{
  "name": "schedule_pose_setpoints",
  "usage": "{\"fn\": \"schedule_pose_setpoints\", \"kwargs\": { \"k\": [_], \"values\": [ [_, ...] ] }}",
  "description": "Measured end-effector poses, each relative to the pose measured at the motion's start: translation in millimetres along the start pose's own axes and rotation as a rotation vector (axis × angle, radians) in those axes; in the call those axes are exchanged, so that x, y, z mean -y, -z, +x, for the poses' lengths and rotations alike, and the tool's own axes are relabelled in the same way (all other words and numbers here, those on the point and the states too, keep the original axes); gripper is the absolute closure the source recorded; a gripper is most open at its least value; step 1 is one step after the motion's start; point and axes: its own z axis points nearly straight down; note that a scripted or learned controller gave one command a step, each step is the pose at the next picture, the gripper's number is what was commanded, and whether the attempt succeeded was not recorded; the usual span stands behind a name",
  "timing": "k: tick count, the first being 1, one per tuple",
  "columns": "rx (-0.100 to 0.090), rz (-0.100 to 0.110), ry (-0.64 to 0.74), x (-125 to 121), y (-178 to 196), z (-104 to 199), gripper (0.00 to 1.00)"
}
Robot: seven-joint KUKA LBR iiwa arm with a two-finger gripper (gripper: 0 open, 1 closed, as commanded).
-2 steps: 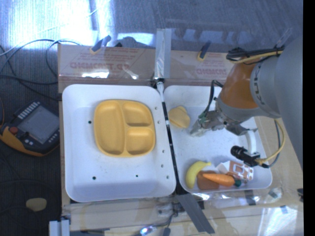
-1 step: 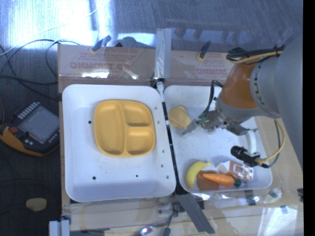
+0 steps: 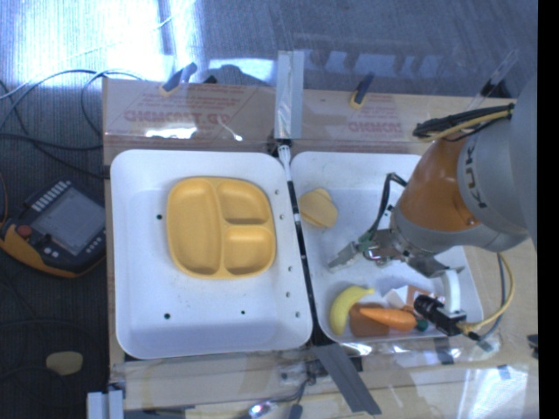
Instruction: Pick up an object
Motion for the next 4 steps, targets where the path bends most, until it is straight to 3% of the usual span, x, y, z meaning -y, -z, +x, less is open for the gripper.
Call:
{"fn": "schedule_pose_setpoints", "kwargs": {
  "k": [1, 2, 3, 4],
  "values": [
    [0.0, 0.005, -0.148, -84, -3, -38, 0.0],
    [0.003, 0.01, -0.36, -114, -4, -20, 0.0],
    [0.0, 0.022, -0.209, -108, 93, -106, 0.0],
    [0.003, 0.023, -0.437, -131, 0, -78, 0.0]
  ]
}}
